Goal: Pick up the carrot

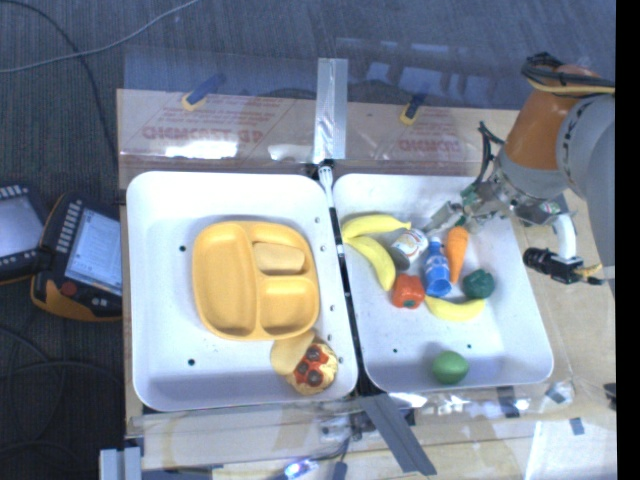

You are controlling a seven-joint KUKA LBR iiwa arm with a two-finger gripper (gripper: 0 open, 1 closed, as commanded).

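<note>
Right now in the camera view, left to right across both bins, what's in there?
Yellow divided tray → pizza slice toy → bananas → red pepper → blue bottle → carrot → dark green vegetable. The gripper is just above the carrot.

A yellow divided tray (255,278) fills the left bin (160,268); bananas (372,243), a blue bottle (437,271) and a lime (450,366) lie in the right bin (510,353).

Dark grey carpeted floor (150,18) fills top & left, w/ a thin black cable (75,43) snaking across it. Light brown cardboard-topped table (250,123) has reversed red print, a silver tape strip (331,108) down the middle. Yellow-cased handheld pendant w/ screen (80,258) lies at left on floor.
</note>
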